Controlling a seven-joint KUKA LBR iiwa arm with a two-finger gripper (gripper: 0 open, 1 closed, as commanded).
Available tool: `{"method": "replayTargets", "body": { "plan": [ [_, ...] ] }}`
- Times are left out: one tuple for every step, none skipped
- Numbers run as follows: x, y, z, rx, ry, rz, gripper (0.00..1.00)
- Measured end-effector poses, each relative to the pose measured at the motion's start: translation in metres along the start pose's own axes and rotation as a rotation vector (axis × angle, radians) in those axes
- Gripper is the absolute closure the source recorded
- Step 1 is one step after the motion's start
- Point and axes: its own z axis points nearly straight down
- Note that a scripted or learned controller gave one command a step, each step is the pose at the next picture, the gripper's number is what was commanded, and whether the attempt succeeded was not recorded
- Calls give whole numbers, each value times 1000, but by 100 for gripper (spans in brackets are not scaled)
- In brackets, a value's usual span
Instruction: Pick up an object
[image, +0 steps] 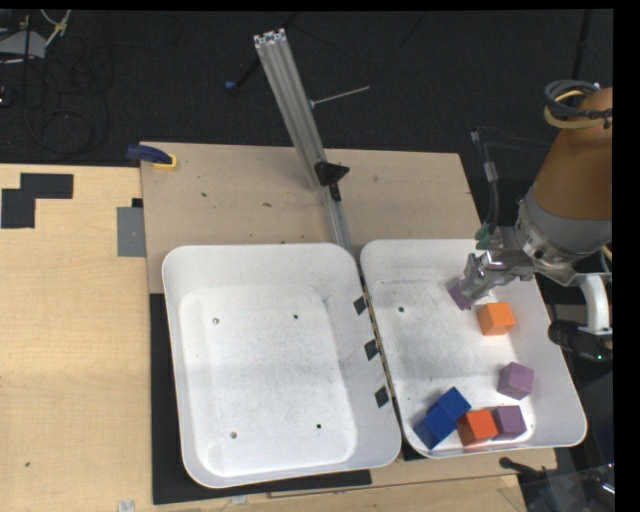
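Reaching in from the right, a grey arm (570, 190) with an orange band lowers its metal end effector (480, 278) over the right bin (420, 270), one of two shallow white bins set side by side on a pale wooden worktop (240, 195). Whether the end effector's fingers are apart or together cannot be told from this angle.

Both bins are smooth white plastic with rounded corners and a fine dark speckling on their floors. The left bin (260, 360) lies just beside the right bin, the two touching along a seam with small black clips.

Six small blocks sit in the right bin, all matte and boxy. One purple block (459, 294) lies against the end effector's tip, partly hidden, near the bin's upper middle. An orange cube (496, 318) rests just beside it, toward the bin's right wall. A second purple cube (516, 379) sits lower, near the right rim. Along the bin's near edge, three blocks cluster together: a blue block (442, 417), an orange block (478, 426) and a purple block (509, 421).

A ribbed aluminium rail (300, 120) slants up from behind the bins.
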Motion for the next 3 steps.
{"method": "replayTargets", "body": {
  "plan": [
    [49, 3, -4, 4, 2, -3, 100],
    [105, 5, 14, 8, 2, -4, 100],
    [155, -4, 14, 7, 2, -4, 100]
  ]
}}
